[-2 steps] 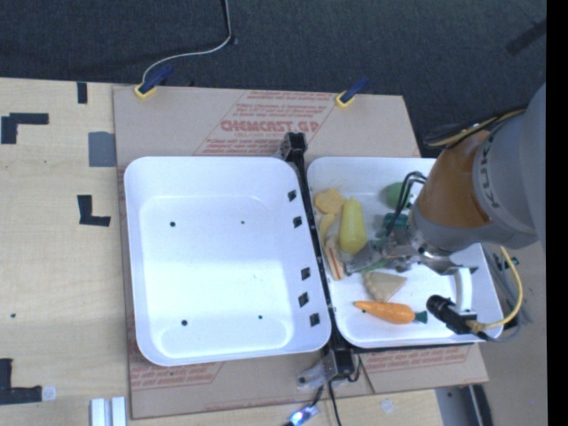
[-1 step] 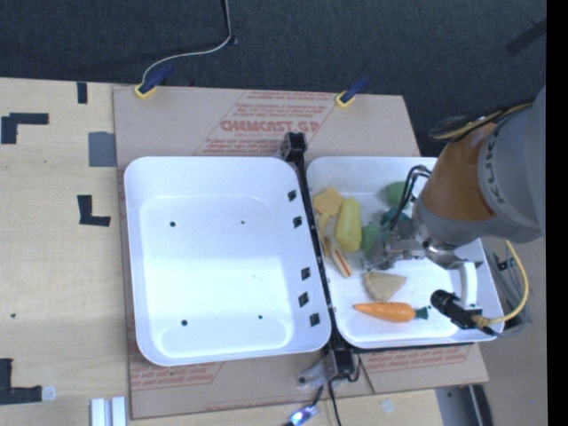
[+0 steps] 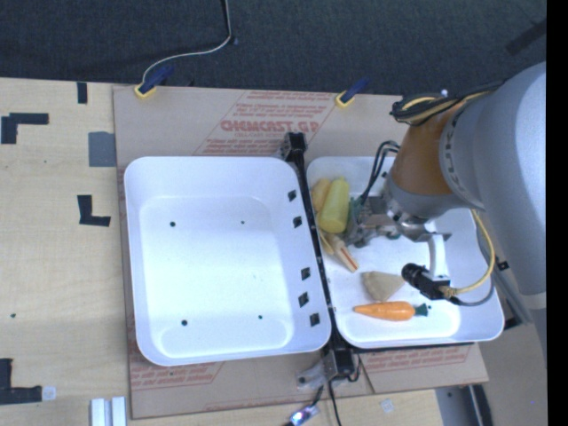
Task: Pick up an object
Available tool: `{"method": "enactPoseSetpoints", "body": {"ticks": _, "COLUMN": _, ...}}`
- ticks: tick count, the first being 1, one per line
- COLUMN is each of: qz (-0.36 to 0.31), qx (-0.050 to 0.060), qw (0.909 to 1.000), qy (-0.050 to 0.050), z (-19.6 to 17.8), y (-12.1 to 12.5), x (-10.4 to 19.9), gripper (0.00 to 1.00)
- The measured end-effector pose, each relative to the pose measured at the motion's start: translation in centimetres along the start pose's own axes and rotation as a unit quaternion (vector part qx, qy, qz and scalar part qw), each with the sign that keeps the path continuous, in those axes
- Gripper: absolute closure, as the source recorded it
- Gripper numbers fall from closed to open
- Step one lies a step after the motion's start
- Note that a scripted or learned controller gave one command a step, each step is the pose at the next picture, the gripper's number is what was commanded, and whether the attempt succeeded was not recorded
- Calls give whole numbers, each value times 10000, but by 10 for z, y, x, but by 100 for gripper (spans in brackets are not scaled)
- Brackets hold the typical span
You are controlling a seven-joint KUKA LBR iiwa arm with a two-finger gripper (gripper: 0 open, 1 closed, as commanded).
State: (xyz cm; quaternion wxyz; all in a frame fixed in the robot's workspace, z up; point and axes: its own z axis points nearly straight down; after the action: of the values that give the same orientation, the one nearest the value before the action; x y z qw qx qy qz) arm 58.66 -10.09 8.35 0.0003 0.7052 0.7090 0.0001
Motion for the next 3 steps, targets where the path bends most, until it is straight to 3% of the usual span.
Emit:
{"method": "enactPoseSetpoints", "body": {"ticks": 1, "qz": 23, "qx": -2, "qw": 10000, "qy": -5, "z": -1, "y": 34, "x": -37, "gripper": 100}}
{"method": "enactPoseSetpoints", "body": {"ticks": 2, "qz": 23, "qx": -5, "qw": 10000, "qy": -7, "z": -29, "y": 60, "x": -70, "gripper": 100}}
{"method": "enactPoseSetpoints", "body": {"ticks": 3, "qz": 9, "qx": 58, "qw": 10000, "qy": -3, "z": 1, "y": 80, "x": -82, "gripper": 100}}
